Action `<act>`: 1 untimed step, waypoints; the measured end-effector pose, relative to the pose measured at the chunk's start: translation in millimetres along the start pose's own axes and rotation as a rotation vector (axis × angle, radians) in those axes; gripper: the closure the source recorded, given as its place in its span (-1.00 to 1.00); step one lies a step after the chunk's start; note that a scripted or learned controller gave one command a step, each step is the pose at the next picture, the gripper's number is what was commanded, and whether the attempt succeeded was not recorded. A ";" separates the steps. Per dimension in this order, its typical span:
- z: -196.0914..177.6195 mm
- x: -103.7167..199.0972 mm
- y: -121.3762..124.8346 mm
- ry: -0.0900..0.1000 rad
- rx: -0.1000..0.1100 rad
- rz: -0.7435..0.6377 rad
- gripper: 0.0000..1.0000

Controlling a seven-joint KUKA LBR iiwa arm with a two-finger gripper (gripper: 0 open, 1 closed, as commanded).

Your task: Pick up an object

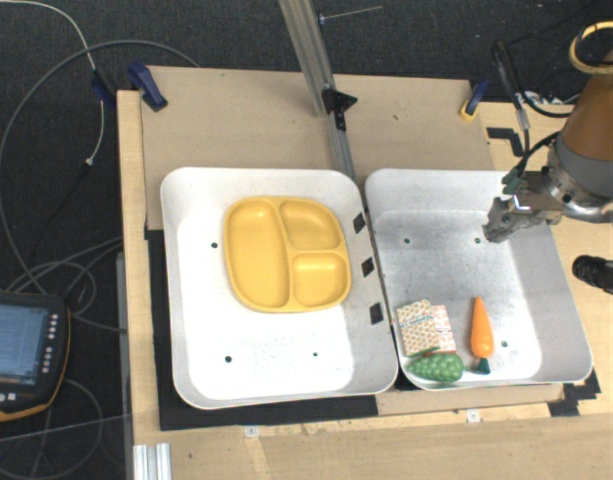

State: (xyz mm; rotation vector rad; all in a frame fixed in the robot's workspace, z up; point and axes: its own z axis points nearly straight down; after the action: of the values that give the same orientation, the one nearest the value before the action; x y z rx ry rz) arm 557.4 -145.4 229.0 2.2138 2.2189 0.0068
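We found the end effector (501, 220) poised over the right bin (436, 193), near that bin's far right side, with nothing visibly held; from this slant we could not tell how it was set. The candidates all lay along the right bin's near edge: an orange carrot (481, 328) standing lengthwise, a patterned packet (425, 327) just to its left, and a green bumpy item (436, 368) just in front of the packet, apparently touching it. The yellow divided tray (286, 251) sat in the left bin (266, 368), well apart from the right bin's things.

We judged the step in hand to be the approach, with a target not yet reached. To do it well, we would favour the carrot: it lay clear of the packet, so a descent there risked least disturbance. We would centre above its thicker middle, close across its narrow width rather than along its length, and keep away from the right bin's near wall.
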 end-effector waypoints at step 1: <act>-2.7 0.2 0.7 0.001 0.005 0.001 1.00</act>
State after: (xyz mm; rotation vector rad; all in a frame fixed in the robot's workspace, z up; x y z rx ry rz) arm 558.1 -145.2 231.8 2.2180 2.2212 0.0023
